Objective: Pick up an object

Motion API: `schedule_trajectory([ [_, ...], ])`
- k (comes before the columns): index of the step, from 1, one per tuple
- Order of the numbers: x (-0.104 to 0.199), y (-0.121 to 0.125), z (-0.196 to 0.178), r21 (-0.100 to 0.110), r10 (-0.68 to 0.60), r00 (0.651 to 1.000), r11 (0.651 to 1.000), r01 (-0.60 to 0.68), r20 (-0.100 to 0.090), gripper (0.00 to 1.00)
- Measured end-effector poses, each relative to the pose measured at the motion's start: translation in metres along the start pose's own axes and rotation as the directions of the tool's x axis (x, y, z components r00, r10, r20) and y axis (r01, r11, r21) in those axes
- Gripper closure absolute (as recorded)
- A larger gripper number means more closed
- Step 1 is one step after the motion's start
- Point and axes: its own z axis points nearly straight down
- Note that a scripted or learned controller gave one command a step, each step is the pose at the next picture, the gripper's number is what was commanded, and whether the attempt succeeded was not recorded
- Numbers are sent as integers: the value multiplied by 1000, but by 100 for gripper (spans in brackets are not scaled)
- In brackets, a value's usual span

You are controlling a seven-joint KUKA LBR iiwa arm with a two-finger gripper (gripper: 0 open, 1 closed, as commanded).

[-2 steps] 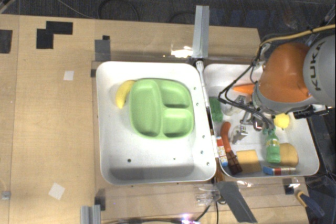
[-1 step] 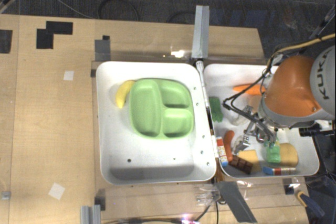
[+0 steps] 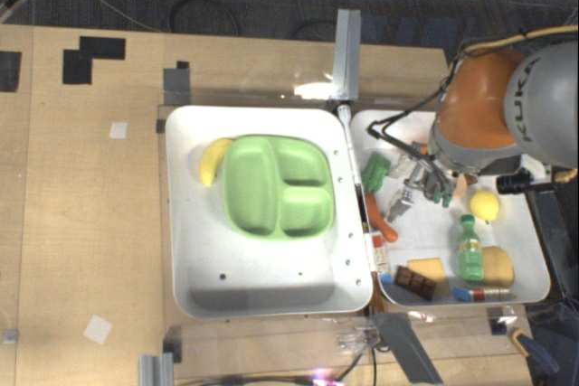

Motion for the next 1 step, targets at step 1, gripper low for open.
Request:
schedule_trajectory([
  [1, 18, -7, -1, 0, 19, 1000, 1000, -19, 0, 0],
])
